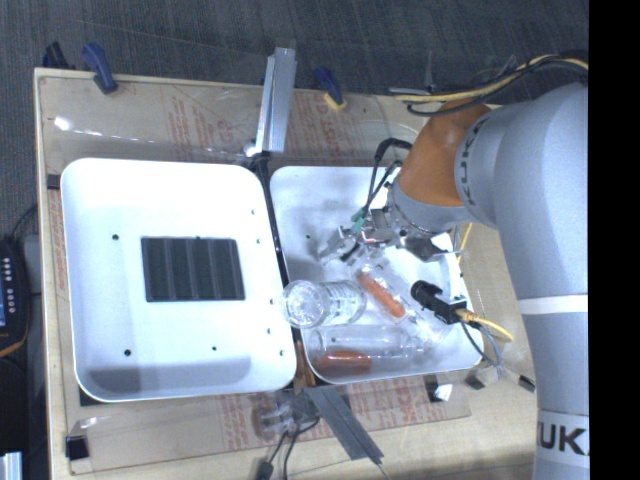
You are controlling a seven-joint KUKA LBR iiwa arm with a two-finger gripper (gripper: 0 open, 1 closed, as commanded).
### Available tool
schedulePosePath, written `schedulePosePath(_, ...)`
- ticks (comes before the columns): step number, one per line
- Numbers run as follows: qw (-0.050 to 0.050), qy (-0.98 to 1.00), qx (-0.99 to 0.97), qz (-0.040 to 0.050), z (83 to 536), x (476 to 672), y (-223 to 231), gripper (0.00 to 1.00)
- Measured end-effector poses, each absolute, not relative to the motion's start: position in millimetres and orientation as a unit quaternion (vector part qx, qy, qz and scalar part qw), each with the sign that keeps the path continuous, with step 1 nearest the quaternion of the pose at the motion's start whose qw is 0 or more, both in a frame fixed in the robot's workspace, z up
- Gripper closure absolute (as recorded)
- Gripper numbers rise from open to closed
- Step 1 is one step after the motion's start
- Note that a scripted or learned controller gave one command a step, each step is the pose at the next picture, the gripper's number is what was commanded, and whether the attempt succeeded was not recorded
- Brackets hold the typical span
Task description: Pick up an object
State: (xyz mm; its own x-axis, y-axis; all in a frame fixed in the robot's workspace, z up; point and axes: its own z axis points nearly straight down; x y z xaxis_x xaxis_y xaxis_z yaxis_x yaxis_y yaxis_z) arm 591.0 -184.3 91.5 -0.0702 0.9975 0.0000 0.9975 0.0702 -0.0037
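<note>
My gripper (352, 238) is low inside the right bin (300, 203), near its middle, with the grey arm and orange wrist band reaching in from the right. Just below it lies an orange stick-shaped object (383, 295). A clear plastic jar (320, 304) lies on its side to the left of that. Along the bin's front wall rests a clear bottle (365, 348) with something orange-red inside. I see nothing gripped between the fingers.
The left bin (100, 198) holds a dark ribbed rectangular panel (192, 268) at its middle. A metal divider post (274, 98) stands between the bins at the back. Blue clamps (98, 65) sit on the bench's rear edge.
</note>
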Motion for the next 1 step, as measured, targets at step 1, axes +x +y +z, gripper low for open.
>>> schedulePosePath(1,0.001,-0.733,-0.681,0.0022,101.3,591.2,-184.8,1.00)
